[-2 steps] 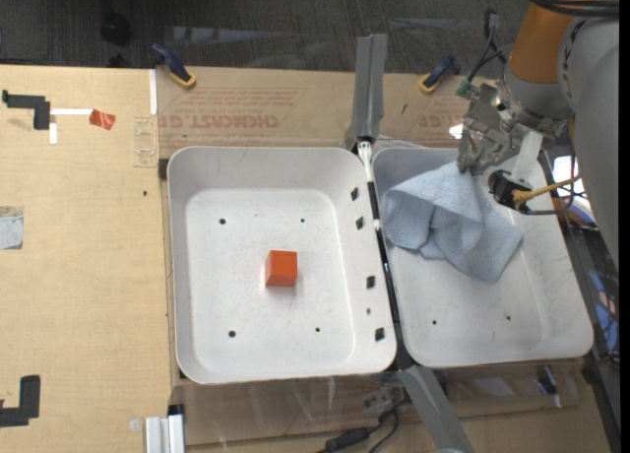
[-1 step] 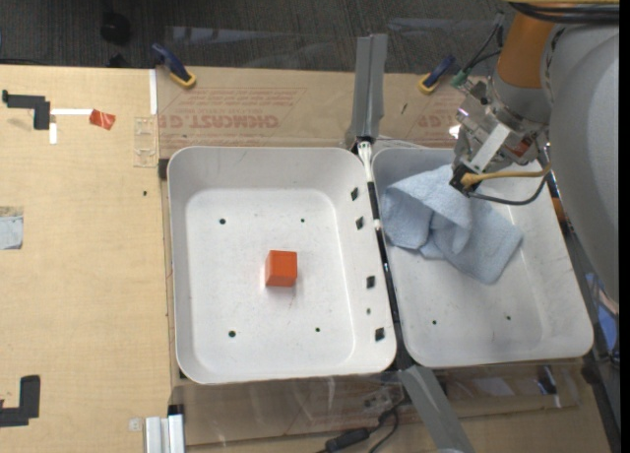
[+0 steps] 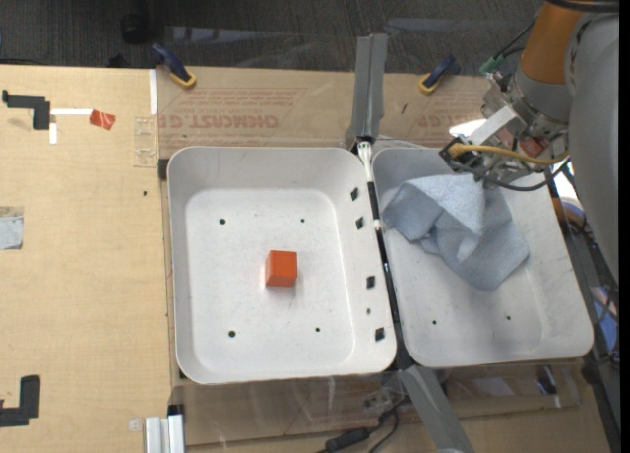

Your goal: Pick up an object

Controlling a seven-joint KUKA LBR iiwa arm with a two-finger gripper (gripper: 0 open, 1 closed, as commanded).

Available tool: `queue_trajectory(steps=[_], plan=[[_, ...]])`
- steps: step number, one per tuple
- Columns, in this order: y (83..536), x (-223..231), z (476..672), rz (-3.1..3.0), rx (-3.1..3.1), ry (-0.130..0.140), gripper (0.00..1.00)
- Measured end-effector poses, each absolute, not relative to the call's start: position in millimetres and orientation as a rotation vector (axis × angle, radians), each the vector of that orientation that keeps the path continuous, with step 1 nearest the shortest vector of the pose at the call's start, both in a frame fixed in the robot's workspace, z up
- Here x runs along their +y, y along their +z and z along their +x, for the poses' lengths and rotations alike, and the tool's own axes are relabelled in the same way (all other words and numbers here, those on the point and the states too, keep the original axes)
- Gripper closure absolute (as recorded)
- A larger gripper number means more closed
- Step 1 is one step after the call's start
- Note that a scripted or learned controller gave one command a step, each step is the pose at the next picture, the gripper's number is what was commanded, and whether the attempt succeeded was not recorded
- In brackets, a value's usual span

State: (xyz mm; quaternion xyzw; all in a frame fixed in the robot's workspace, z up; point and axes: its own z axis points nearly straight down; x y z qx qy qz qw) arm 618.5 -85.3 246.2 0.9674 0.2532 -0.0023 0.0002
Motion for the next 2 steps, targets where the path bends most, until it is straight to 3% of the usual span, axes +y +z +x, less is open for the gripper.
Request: queue_trajectory(steps=[1, 2], plan=[[308.5, -151.1, 619.1, 3.106, 0.471, -0.008, 1.00], [322.8, -167.7, 642.5, 3.125, 0.322, -0.010, 1.00]])
